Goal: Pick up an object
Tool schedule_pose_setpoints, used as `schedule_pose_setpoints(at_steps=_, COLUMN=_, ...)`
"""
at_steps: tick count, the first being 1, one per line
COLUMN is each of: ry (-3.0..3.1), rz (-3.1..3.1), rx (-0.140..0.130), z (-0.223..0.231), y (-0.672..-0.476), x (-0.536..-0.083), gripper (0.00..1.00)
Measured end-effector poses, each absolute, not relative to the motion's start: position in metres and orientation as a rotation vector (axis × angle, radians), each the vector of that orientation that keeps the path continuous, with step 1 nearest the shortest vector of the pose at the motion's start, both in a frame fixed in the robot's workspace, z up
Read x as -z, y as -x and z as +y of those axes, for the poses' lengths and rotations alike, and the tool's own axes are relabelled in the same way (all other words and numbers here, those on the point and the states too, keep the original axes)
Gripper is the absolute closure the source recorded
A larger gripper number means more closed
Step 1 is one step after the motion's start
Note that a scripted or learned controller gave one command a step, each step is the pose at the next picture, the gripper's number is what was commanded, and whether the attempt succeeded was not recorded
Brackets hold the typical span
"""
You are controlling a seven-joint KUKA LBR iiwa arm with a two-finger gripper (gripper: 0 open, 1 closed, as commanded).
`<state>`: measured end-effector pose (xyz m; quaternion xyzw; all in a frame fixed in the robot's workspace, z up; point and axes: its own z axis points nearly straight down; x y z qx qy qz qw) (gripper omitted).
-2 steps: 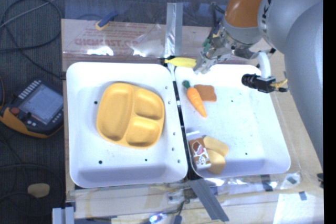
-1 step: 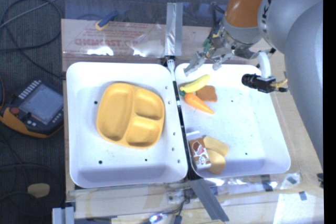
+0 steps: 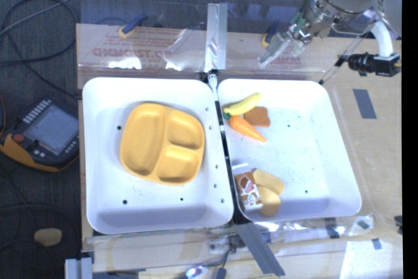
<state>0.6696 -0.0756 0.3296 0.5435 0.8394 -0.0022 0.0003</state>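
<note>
Dark carpet runs around a pale wooden surface (image 3: 385, 160) on which two shallow white bins sit side by side, with a handheld pendant (image 3: 40, 134) lying on the floor far to the left of the tool (image 3: 277, 49).

Farthest from the tool, the left bin (image 3: 104, 206) holds one thing — a yellow divided tray (image 3: 162, 142) with three hollows, lying flat. It looks like light, stiff plastic; being broad and low, it gives two fingers little to take except a rim.

The right bin (image 3: 326, 160), just below the tool, holds small toy foods in two groups. Against its left wall lie a yellow banana (image 3: 241, 104), an orange carrot (image 3: 248, 129) and a brown piece (image 3: 258, 116) touching one another. At the near left corner, well away from the tool, sit a tan wedge (image 3: 269, 181), a rounded tan lump (image 3: 270, 204) and a small printed packet (image 3: 247, 186), crowded together.

All seem light, hard and smooth, so likely to slip. The carrot looks the easiest pick: slender, with its long sides partly free — close across its thick middle.

The tool hangs above the bin's far rim, outside it, holding nothing; whether its fingers are spread or pressed together I cannot tell.
</note>
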Motion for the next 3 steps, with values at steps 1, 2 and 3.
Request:
schedule_pose_setpoints(at_steps=1, ry=-1.371, rz=2.832, rx=0.004, z=-0.113, y=-0.624, x=-0.132, gripper=0.00)
schedule_pose_setpoints(at_steps=2, ry=-1.382, rz=2.841, rx=0.002, z=-0.136, y=-0.665, x=-0.087, gripper=0.00)
schedule_pose_setpoints(at_steps=3, ry=-1.372, rz=2.834, rx=-0.001, z=-0.136, y=-0.667, x=-0.094, gripper=1.00)
